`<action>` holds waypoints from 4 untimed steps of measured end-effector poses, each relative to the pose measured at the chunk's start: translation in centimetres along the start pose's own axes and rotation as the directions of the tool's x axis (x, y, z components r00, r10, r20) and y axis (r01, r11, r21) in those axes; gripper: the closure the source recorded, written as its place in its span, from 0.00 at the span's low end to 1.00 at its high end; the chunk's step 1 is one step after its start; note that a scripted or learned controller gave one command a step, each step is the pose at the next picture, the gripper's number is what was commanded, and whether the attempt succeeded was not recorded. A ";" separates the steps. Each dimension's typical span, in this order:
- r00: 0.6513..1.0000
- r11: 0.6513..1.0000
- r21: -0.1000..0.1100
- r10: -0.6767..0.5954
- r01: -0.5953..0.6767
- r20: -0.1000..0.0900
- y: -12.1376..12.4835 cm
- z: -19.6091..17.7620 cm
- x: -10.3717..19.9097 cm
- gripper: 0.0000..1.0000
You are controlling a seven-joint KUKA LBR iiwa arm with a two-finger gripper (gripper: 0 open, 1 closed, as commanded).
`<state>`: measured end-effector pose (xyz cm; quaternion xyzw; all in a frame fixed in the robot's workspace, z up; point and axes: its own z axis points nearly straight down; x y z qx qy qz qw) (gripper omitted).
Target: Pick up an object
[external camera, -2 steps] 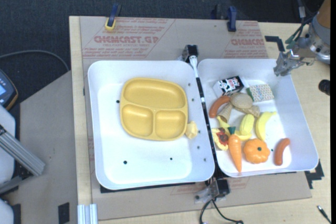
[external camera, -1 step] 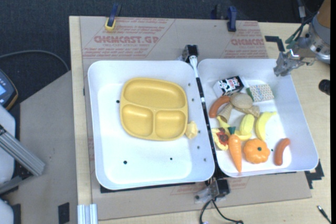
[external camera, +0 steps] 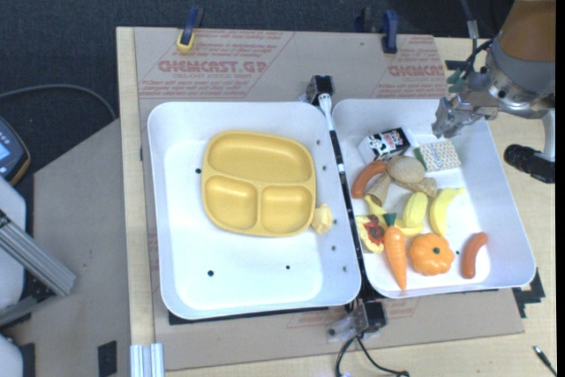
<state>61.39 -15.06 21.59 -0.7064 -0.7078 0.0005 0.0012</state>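
Two white bins sit side by side on the desk, and the split looks deliberate: the left bin carries a yellow divided plate, the right bin holds the pile of toy food to pick from. There's a carrot, a small orange pumpkin, a banana, a sausage lying apart near the right wall, and a black-and-white carton toward the back. One small yellow piece rests in the left bin against the plate's edge.

Now the claw: it hangs over the back right corner of the right bin, just above a pale speckled block. Nothing shows between its tips. How wide it stands, I cannot tell from this angle; the tips blur into the wrist. That block looks like the nearest candidate, to my eye.
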 end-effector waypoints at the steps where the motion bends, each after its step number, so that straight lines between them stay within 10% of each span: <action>1: 1.000 1.000 0.001 -0.002 0.002 -0.001 -1.6 0.4 5.0 1.00; 4: 1.000 1.000 0.000 -0.001 0.001 0.000 -2.9 -0.7 19.7 1.00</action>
